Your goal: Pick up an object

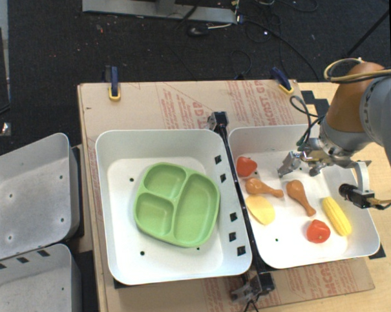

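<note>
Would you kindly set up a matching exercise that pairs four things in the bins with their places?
Things:
1. green plate
2. corn cob
3. red pepper
4. tool

Places:
A. near the right wall of the right bin
B. hovering over the upper part of the right bin
C. in the left bin
D. close to the divider, upper left of the right bin

Pairs: 1-C, 2-A, 3-D, 4-B
</note>
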Controlling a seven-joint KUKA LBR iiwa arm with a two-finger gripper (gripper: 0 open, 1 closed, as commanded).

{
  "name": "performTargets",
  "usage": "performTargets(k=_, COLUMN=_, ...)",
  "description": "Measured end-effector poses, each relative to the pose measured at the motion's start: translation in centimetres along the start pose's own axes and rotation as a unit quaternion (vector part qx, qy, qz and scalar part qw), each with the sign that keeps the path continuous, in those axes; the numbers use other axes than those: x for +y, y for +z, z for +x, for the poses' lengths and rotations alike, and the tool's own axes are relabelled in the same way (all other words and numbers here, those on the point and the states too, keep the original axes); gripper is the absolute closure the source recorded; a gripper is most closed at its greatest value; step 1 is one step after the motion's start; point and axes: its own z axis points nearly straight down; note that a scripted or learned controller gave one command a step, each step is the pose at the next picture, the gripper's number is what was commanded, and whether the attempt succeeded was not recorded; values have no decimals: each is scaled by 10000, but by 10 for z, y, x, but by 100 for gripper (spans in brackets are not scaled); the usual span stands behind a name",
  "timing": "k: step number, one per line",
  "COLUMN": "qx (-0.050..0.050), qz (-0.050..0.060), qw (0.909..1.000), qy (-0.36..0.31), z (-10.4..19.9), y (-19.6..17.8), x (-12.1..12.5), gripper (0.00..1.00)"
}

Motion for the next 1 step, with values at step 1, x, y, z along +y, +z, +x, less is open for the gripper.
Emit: performTargets(k=1, qx=4, qz=6, qw=10000, qy=-7, z=0, y=-8, x=1, gripper=100)
